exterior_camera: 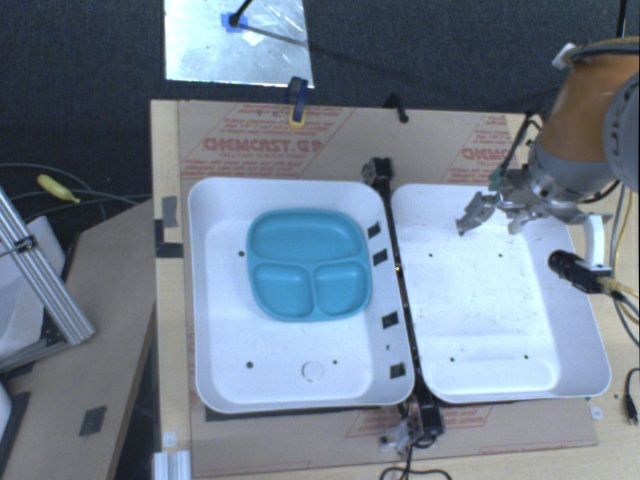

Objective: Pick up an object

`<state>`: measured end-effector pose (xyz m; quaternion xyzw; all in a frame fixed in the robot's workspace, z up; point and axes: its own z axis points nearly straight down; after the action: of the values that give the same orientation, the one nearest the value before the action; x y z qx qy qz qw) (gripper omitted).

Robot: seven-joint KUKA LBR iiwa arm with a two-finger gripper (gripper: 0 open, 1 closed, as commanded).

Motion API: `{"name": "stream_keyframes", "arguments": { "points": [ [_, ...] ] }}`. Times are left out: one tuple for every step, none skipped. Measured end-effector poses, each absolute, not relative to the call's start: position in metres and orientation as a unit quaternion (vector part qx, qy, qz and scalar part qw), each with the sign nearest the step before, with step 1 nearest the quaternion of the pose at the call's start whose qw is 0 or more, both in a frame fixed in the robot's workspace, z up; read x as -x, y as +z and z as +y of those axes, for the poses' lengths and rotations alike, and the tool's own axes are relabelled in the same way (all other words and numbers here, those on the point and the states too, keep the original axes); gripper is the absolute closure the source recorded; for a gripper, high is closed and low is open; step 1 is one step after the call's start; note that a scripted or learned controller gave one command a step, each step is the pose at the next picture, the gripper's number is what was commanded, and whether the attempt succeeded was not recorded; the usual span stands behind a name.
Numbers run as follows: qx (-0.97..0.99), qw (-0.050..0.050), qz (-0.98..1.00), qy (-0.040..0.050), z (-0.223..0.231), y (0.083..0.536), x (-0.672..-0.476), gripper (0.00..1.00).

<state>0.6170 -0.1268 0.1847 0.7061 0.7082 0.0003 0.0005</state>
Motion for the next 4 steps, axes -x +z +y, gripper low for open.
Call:
{"name": "stream_keyframes", "arguments": {
  "points": [
    [-0.704,0.002,0.71,0.0027,-0.059,0.22,-0.661,0.0],
    [-0.705,0.001,0.709,0.0004,-0.042,0.185,-0.638,0.0],
    [-0.706,0.0,0.708,0.0002,0.046,0.236,-0.606,0.0],
    [-0.705,0.003,0.71,0.0044,0.074,0.327,-0.632,0.0]
  ]
}}
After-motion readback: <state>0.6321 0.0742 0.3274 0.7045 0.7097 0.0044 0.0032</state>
